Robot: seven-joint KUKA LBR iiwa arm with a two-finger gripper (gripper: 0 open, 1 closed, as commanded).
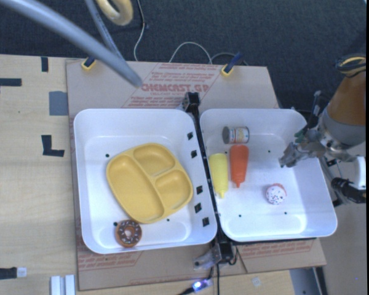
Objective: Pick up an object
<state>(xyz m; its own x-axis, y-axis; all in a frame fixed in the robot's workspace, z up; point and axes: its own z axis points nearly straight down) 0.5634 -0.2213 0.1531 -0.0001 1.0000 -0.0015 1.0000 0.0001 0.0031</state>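
Note:
The right bin (307, 226) holds a small can lying on its side (235, 134), an orange carrot (238, 164), a yellow banana-like piece (219, 173) and a white speckled ball (275, 194). The left bin (86, 134) holds a yellow divided plate (149, 181) and a chocolate doughnut (128, 233). My gripper (290, 157) hangs over the right bin's right side, up and to the right of the speckled ball and apart from it. Nothing shows between its tips.
The arm with its orange band (347, 100) comes in over the right bin's right rim. A black divider (200, 158) runs between the bins. Grey tubing (67, 26) crosses the upper left. Cardboard (172, 82) lies beneath the bins.

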